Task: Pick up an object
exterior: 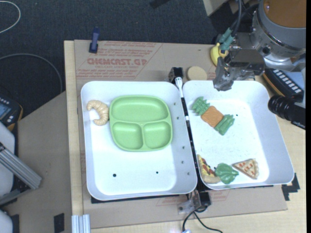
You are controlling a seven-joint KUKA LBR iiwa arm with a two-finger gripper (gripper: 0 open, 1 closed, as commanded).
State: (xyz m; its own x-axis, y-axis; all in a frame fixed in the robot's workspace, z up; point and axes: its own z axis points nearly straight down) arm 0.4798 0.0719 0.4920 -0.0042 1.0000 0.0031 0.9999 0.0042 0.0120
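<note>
- The gripper [223, 84] hangs over the far edge of the right bin [272, 130], near its far-left corner; whether its fingers are apart or together cannot be told.
- Nearest to it, towards the far-left of that bin, lies a toy carrot [213, 116]: an orange block between two green leafy ends.
- It looks like light, stiff plastic, probably a little slippery; the narrow orange middle seems the best place to grip, across its short side.
- Along the near edge of the right bin lie a toy sandwich [206, 169], a green leaf piece [226, 173] touching it, and a pizza slice [247, 168].
- The left bin [136, 178] holds a green divided plate [141, 123] in its far half, with a tan croissant [99, 111] beside it at the left edge.
</note>
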